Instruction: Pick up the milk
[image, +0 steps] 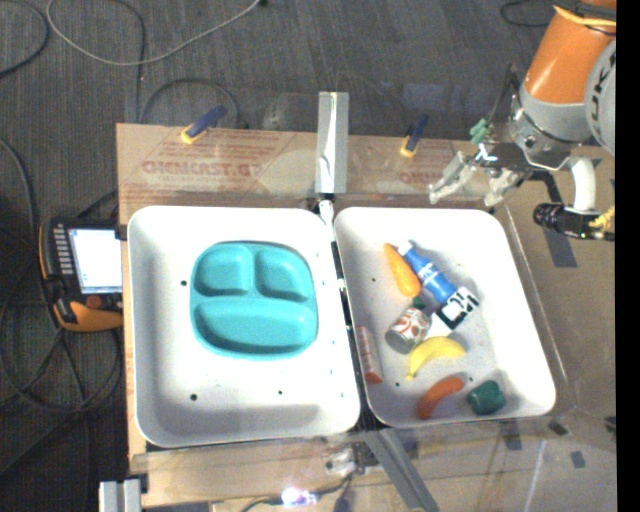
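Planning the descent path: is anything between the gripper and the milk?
Nothing visible blocks it from above. The gripper hangs over the right bin's far rim, and the milk lies exposed in the bin. But a blue bottle touches its far side and a can lies close by, crowding the grasp.

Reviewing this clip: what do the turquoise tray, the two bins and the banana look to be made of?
The turquoise tray looks like moulded plastic with a smooth, slightly matte face, judging by its rounded compartments and even colour. The left bin and right bin look like thin formed white plastic, with soft rounded rims. The banana is probably a plastic toy, uniformly yellow, though too small to be sure.
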